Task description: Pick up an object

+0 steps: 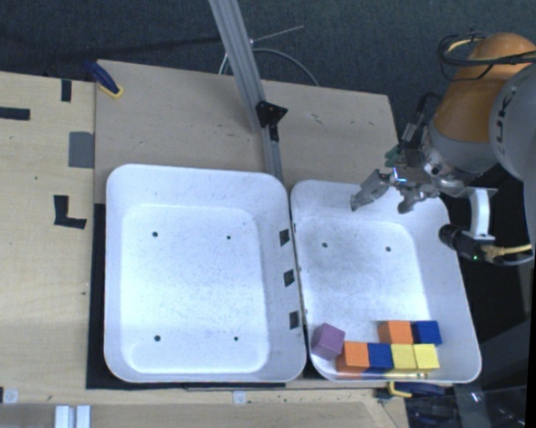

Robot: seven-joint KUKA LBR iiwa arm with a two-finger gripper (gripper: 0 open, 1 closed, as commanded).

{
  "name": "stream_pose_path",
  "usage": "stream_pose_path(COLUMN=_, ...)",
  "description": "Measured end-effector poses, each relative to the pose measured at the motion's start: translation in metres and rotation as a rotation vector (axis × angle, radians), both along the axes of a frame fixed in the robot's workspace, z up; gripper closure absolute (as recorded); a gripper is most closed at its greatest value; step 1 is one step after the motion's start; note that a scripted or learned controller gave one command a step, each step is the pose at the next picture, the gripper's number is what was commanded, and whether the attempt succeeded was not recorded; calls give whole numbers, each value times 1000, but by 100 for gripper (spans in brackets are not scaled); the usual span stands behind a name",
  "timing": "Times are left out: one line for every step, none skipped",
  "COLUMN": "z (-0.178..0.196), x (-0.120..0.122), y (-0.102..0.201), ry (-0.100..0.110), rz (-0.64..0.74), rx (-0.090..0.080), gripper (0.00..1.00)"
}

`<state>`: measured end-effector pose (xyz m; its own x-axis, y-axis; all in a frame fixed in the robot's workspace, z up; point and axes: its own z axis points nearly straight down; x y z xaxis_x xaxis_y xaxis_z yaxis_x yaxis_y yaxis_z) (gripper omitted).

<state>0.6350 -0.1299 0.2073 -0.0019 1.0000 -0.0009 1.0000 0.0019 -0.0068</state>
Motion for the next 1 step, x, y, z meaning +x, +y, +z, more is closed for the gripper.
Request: stream_pose_path(z=-59, x=29, y=23, ry=0, rz=1, rx=1, gripper=0)
